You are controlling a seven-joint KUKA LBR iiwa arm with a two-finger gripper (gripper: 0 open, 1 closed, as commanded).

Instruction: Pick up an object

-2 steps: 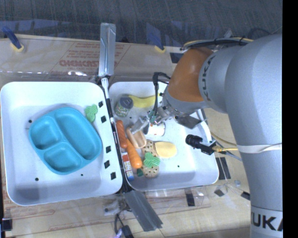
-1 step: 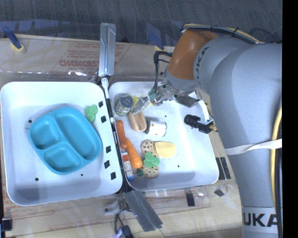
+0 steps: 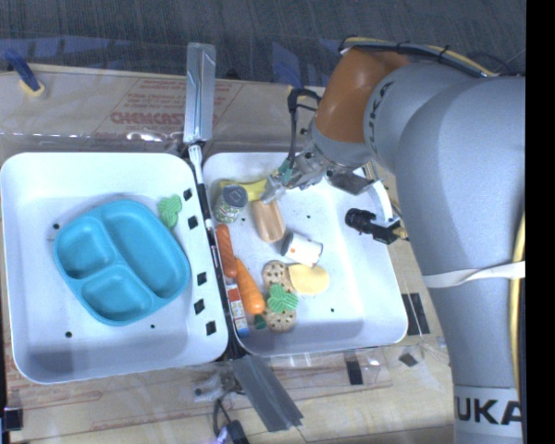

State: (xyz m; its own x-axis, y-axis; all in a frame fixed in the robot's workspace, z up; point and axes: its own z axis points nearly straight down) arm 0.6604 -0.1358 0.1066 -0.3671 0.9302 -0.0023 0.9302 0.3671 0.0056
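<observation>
My gripper (image 3: 285, 178) hangs low over the back of the right bin (image 3: 370, 285), just above a tan bread-like roll (image 3: 268, 219) and beside a yellow banana (image 3: 251, 190). Nothing shows between its tips. Along the bin's left side lie a small tin can (image 3: 229, 202) and an orange carrot (image 3: 244, 280). A white cup (image 3: 302, 248), a yellow lemon-like piece (image 3: 308, 279), a cookie (image 3: 276, 273) and a green leafy toy (image 3: 282, 299) sit in the middle and front.
The left bin (image 3: 37, 340) holds a blue divided tray (image 3: 120, 260) and a green toy (image 3: 170, 210) at the tray's back right. A metal divider bar (image 3: 200, 91) stands between the bins at the back. The arm's grey body (image 3: 453, 202) covers the right side.
</observation>
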